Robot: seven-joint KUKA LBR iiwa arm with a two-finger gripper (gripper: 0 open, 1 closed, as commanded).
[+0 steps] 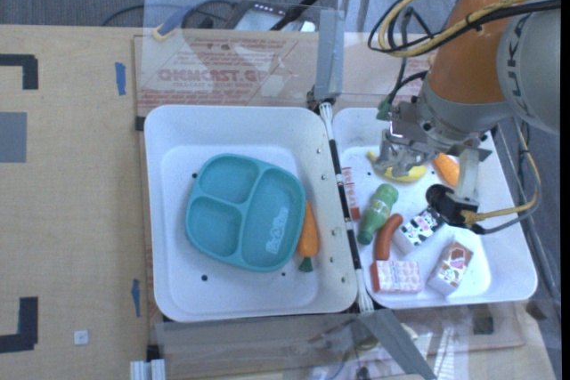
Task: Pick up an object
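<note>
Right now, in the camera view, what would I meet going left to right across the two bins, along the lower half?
Teal three-compartment plastic plate → orange toy carrot at the plate's right edge → green toy bottle → red toy sausage → black-and-white spotted carton → small white carton with red-brown print.

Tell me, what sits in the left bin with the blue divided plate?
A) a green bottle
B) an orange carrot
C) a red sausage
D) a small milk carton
B: the orange carrot lies against the blue plate in the left bin.

Two bins (169,133) (one tray (245,211))
</note>
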